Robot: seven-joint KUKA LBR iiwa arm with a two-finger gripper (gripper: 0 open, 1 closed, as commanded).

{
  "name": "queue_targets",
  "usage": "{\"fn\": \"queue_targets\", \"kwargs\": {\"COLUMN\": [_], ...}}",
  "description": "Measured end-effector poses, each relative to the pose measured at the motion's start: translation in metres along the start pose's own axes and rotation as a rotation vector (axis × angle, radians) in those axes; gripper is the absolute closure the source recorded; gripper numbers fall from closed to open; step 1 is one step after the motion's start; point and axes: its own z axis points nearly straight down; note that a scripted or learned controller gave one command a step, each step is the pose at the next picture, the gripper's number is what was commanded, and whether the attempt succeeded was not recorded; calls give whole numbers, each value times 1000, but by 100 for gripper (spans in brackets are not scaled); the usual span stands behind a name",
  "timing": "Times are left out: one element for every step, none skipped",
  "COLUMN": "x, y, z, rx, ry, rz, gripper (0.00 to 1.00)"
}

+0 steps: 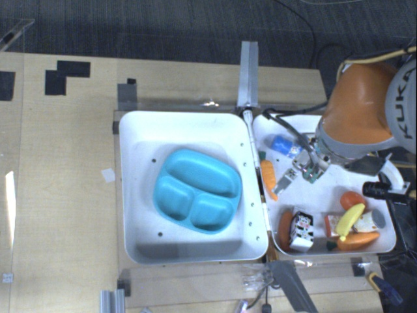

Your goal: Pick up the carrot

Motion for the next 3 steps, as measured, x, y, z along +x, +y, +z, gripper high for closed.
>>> {"fn": "queue_targets", "kwargs": {"x": [-3,25,-41], "y": [45,-24,-11], "z": [0,0,96], "rx": [-2,1,-3], "ry": [-1,2,-6], "rz": [-455,-627,-366], "gripper": [0,0,0]}}
